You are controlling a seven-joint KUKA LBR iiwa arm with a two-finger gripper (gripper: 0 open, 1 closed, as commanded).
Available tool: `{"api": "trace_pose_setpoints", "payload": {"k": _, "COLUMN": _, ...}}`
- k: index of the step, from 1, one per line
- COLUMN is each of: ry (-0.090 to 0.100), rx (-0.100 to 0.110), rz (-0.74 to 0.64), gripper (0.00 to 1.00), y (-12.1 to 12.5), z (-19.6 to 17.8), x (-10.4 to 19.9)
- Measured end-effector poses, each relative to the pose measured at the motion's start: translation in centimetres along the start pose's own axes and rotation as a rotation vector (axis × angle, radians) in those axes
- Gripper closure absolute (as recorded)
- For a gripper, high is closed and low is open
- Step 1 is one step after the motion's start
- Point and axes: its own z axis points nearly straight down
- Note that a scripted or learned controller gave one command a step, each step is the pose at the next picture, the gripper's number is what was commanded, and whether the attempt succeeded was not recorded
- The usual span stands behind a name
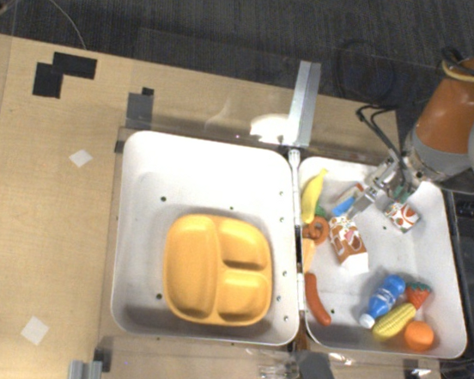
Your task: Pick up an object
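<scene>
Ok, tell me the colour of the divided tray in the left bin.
Yellow-orange: the divided tray shows plainly in the camera view, lying in the left bin.

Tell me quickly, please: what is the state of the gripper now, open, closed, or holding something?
Gripper: cannot be told. It hangs over the back of the right bin, with nothing visibly between it.

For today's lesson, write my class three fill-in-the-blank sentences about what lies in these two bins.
1. The yellow divided plate lies in the ____ bin.
2. The banana lies along the right bin's ____ wall.
3. Beside the blue bottle, the round fruit in the near corner is coloured ____.

Missing words: left; left; orange
</scene>
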Motion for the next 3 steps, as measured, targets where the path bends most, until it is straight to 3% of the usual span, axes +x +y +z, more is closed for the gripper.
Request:
{"api": "trace_pose_setpoints", "payload": {"k": 1, "ry": -0.013, "rx": 0.010, "rz": -0.149, "gripper": 0.00, "y": 2.6, "z": 1.4, "x": 2.1}}
{"api": "trace_pose_setpoints", "payload": {"k": 2, "ry": -0.027, "rx": -0.023, "rz": 0.037, "gripper": 0.00, "y": -0.2, "z": 1.4, "x": 1.6}}
{"api": "trace_pose_setpoints", "payload": {"k": 3, "ry": -0.015, "rx": -0.007, "rz": -0.335, "gripper": 0.00, "y": 1.3, "z": 1.5, "x": 1.3}}
